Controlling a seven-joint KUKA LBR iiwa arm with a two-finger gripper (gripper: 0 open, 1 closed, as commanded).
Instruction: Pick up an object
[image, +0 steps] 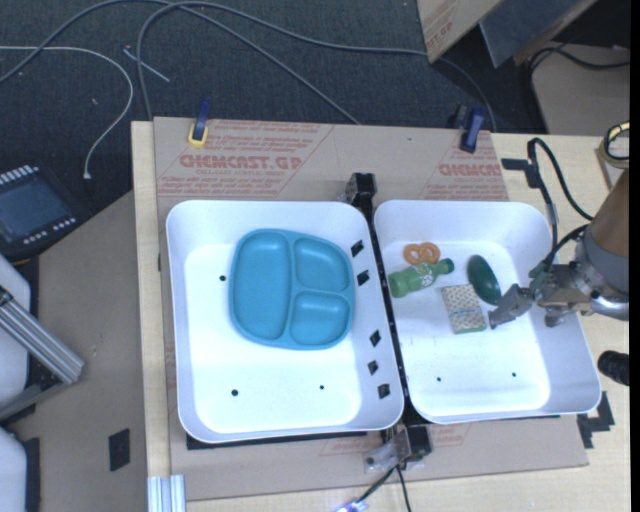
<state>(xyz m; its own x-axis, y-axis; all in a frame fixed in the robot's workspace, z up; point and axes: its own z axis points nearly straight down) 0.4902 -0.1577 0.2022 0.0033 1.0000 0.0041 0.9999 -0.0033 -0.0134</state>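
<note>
In the right bin (500, 385) lie a pretzel (422, 254), a small green bottle (418, 278) on its side, a dark green oval piece (484, 277) and a speckled rectangular pad (463, 307). My gripper (512, 303) reaches in from the right and hangs low over the bin's right half. It is just right of the pad and just below the green oval piece. I see nothing held in it.
The left bin (270, 390) holds a blue divided plate (292, 288). A black divider with clips (372, 300) runs between the bins. Cables (548, 190) hang by the arm (610, 270) at the right edge of the bench.
</note>
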